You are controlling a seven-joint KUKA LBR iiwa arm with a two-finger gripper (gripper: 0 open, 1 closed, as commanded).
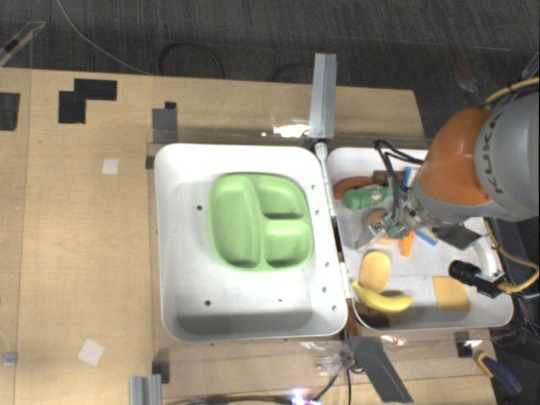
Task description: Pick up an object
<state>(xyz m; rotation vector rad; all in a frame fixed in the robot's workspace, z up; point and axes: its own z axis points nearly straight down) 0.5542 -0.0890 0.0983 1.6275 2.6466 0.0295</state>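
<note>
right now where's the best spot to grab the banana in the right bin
Grip the banana at mid-length, coming straight down, jaws across its narrow width. It lies flat and curved near the bin's front wall, with a yellow rounded object close behind, so the ends look more crowded.

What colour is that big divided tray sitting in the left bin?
Light green; the divided tray shows clearly in the camera view from above.
</note>
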